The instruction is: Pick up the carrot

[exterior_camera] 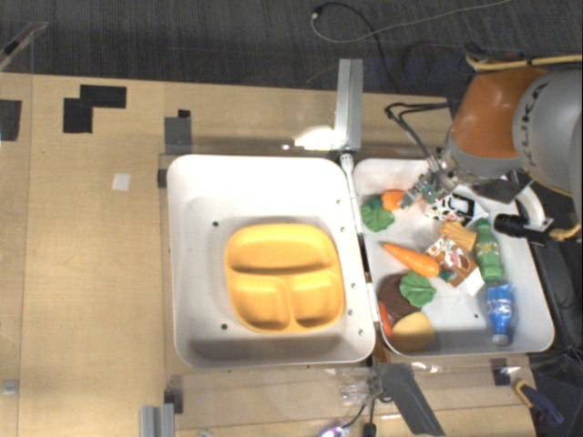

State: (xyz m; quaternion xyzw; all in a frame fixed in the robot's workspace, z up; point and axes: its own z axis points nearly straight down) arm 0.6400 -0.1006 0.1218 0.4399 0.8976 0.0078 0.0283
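While the grey arm (533, 126) reaches in from the upper right over the right bin (537, 330), its gripper (428, 188) hangs near that bin's upper edge, jaw opening impossible to tell and nothing visibly held, apart from the carrot (412, 259) lying mid-bin below it.

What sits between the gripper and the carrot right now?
In the camera view, the gripper hangs near the right bin's far wall, the carrot nearer the camera. The stretch between them is bare white bin floor.
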